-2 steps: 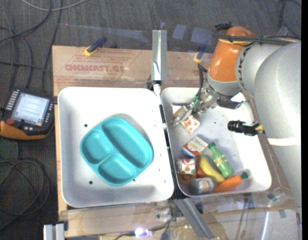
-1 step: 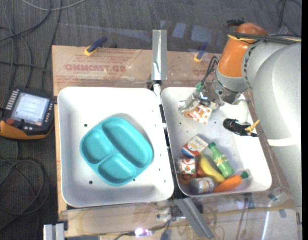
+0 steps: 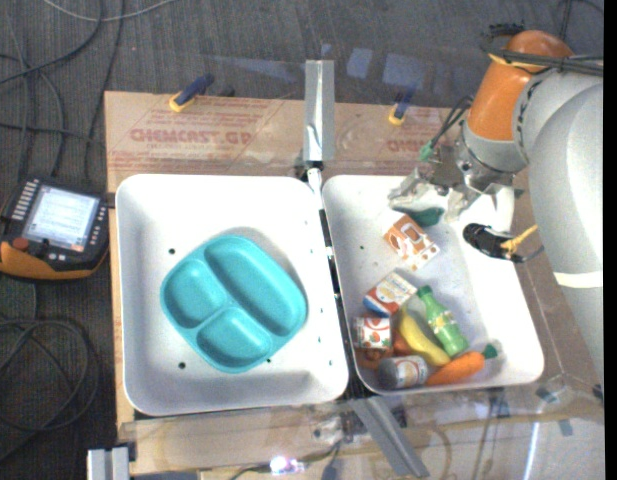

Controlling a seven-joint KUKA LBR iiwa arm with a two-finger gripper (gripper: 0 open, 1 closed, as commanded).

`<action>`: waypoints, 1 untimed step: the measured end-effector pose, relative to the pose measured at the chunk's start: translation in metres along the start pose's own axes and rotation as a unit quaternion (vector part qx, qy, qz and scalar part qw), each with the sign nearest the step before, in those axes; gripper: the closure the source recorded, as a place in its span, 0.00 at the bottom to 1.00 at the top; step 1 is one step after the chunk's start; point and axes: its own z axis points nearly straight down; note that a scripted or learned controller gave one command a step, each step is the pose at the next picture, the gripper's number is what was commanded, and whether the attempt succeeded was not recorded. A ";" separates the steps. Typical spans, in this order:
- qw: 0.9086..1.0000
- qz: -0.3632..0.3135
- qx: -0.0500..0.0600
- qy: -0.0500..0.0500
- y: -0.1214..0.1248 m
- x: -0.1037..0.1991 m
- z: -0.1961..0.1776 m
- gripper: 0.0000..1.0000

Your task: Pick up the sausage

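Note:
My gripper (image 3: pixel 431 194) hangs over the far end of the right bin (image 3: pixel 508 298), just above a small teal and white object (image 3: pixel 425 212). The view does not show whether it touches that object. A reddish-brown piece (image 3: pixel 399 345), which may be the sausage, lies in the pile at the bin's near end. It is wedged between the banana (image 3: pixel 420 336) and a red-labelled can (image 3: pixel 372 332) and is mostly hidden. The gripper is well away from that pile.
The pile also holds a green bottle (image 3: pixel 443 322), a carrot (image 3: pixel 456 368), a silver can (image 3: pixel 402 372) and a small carton (image 3: pixel 391 292). An orange and white carton (image 3: pixel 410 241) lies mid-bin. A teal divided plate (image 3: pixel 234 301) sits in the left bin (image 3: pixel 148 218).

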 end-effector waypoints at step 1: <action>1.000 -0.019 -0.004 -0.001 -0.044 0.023 0.038 0.00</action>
